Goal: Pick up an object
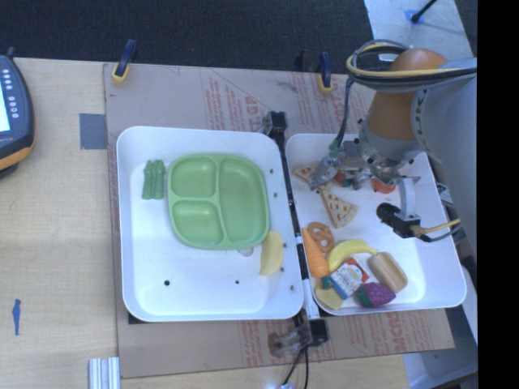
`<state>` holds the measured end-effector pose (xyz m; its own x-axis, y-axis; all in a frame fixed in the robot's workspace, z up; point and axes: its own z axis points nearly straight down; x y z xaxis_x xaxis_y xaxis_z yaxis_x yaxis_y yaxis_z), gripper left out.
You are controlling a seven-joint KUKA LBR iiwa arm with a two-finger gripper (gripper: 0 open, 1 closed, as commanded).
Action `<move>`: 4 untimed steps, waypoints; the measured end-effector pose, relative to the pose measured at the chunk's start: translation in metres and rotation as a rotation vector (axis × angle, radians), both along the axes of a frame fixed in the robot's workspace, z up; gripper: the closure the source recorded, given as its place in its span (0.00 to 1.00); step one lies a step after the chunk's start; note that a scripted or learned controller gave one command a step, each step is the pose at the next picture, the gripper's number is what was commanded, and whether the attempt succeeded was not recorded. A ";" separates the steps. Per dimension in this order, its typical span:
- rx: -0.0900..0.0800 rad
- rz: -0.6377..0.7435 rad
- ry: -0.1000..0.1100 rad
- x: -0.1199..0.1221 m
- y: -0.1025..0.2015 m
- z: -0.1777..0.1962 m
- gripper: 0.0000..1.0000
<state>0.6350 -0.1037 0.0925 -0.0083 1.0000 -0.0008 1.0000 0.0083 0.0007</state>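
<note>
While nothing is lifted yet, the layout reads clearly from left to right. At the far left edge a black and orange handheld control pendant [11,108] lies on the pale wooden bench [57,241], with a grey tape square [92,130] near it. Next comes the left shallow white bin [138,290], which holds a green ridged bean-like toy [153,179], a light green three-compartment plastic plate [219,201] just beside it, and a pale yellow slice-shaped toy [272,254] at the plate's lower right corner.

Across the divider, the right shallow white bin [434,286] carries the pick candidates: two tan triangular pizza-slice toys [338,207], a brown pretzel [319,235], an orange carrot [315,258], a yellow banana [350,252], a small printed packet [346,280], a purple berry-like toy [375,295] and a tan hot-dog bun [388,271]. The grey two-finger gripper [350,171] sits low over this bin's upper part, near the upper pizza slice and a small red piece [383,186]; I cannot tell how it is set, nor whether it has anything.

The risk, as I judge it, is a miss: flat slices offer little to pinch, and they could slide against the bin floor or wall. The crowded lower corner could jostle neighbours.

Cardboard [203,96] clamped with yellow and blue clips underlies both bins; dark carpet lies beyond the bench.
</note>
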 end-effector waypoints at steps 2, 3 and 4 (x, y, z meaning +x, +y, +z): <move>0.000 -0.013 0.013 -0.092 -0.069 -0.001 0.00; 0.000 -0.001 -0.003 0.007 -0.052 0.000 0.00; 0.001 -0.006 0.009 -0.053 -0.057 -0.001 0.00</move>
